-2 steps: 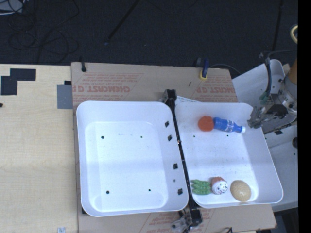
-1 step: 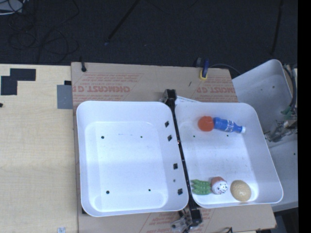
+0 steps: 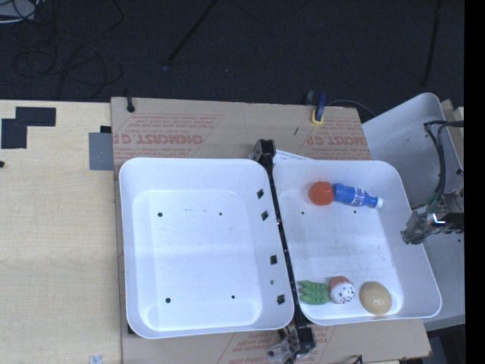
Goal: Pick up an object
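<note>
We see a light wood bench [image 3: 53, 241] carrying a printed cardboard sheet [image 3: 197, 131]. On the cardboard sit two shallow white bins side by side, left bin [image 3: 129, 203] and right bin [image 3: 413, 249], touching along a black clipped seam.

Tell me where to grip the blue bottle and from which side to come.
Grip the blue bottle across its body, midway along, coming straight down from above. It lies flat in the right bin, long axis roughly left-right, so fingers should close front-to-back. The orange ball touches its left end, so probably stay clear of that end. The gripper sits at the bin's right edge.
</note>
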